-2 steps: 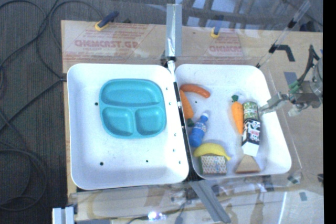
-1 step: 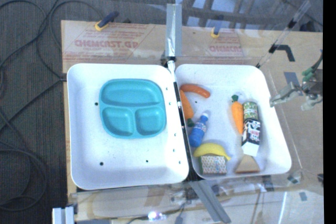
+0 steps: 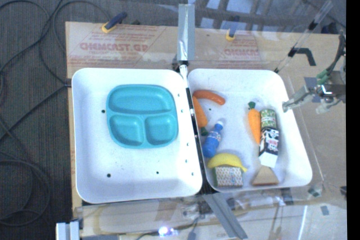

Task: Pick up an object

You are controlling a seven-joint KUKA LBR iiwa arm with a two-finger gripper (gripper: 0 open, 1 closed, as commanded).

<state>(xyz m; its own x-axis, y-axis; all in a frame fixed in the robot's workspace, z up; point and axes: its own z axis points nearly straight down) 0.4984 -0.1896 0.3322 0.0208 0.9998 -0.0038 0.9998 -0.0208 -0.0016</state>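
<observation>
Spotted gripper (image 3: pixel 322 91) at right edge, just outside right bin (image 3: pixel 292 98), above its upper right corner. Too small and blurred there; could not tell whether open or closed, or whether anything was held.

Found all loose items in right bin, well apart from gripper. Noted sausage (image 3: pixel 209 96) near top left and an orange piece (image 3: pixel 200 115) against the left wall. Noted blue bottle (image 3: pixel 212 140) below these, tilted. Saw banana (image 3: pixel 226 161) touching bottle's lower end, with box (image 3: pixel 229 176) just under it. Marked carrot (image 3: pixel 255 123) upright at centre right, and carton (image 3: pixel 269 140) just beside it. Logged tan wedge (image 3: pixel 265 178) at carton's lower end.

Found teal tray (image 3: pixel 142 115) in left bin (image 3: pixel 84 177), three compartments.
</observation>
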